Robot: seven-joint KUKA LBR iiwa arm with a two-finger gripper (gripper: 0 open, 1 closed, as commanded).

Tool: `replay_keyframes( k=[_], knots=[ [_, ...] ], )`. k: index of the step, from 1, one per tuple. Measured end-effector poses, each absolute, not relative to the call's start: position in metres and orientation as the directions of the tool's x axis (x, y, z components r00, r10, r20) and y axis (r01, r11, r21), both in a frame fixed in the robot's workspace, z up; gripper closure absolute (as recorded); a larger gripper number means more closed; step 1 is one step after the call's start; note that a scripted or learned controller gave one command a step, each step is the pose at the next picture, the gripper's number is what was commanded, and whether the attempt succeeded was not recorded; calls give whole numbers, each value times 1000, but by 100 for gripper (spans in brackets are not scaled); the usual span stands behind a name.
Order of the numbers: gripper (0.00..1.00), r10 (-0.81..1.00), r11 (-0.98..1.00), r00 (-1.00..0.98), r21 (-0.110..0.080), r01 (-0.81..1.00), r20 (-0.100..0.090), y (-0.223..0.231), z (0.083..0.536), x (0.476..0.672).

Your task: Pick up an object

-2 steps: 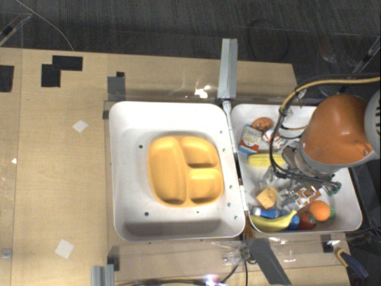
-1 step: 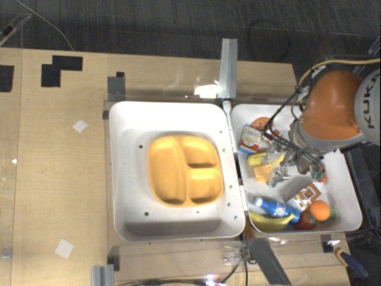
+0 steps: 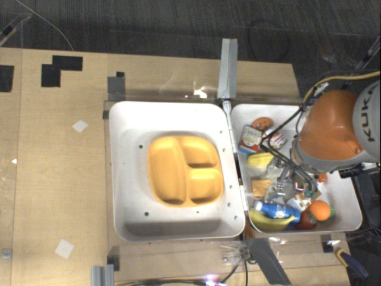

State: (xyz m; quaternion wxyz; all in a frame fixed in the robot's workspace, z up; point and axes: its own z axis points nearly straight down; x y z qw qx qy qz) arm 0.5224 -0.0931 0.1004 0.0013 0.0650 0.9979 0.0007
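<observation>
You have two white bins side by side on the bench. The left bin (image 3: 128,159) holds a single yellow divided tray (image 3: 184,168), lying near its middle, with one long compartment on the left and two smaller ones on the right.

The right bin (image 3: 348,210) is crowded with small toy food. Near its top left you see a round brown-and-orange piece (image 3: 262,124) with a red-and-white packet (image 3: 252,137) just below it. Below that sits a yellow block (image 3: 259,159), then a tan cracker-like square (image 3: 260,187). Along the bottom edge a yellow banana (image 3: 271,221) curves under a blue-and-white item (image 3: 275,210), and to their right an orange ball (image 3: 320,210) rests beside a dark red piece (image 3: 306,220).

The arm's orange band (image 3: 330,127) hangs over the right bin's upper half, and the gripper (image 3: 287,186) reaches down among the objects in the middle of that bin, just above the blue-and-white item. You cannot tell from this angle how the jaws stand, nor whether anything is caught there.
</observation>
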Motion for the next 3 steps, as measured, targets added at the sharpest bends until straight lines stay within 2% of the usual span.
replay_keyframes(
  k=[1,2,3],
  knots=[
    [100,420,908,-908,4,420,-9,-59,187,503],
    [100,734,680,-680,4,734,-4,-47,191,534],
    [100,952,306,-306,3,952,-1,-42,184,545]
  ],
)
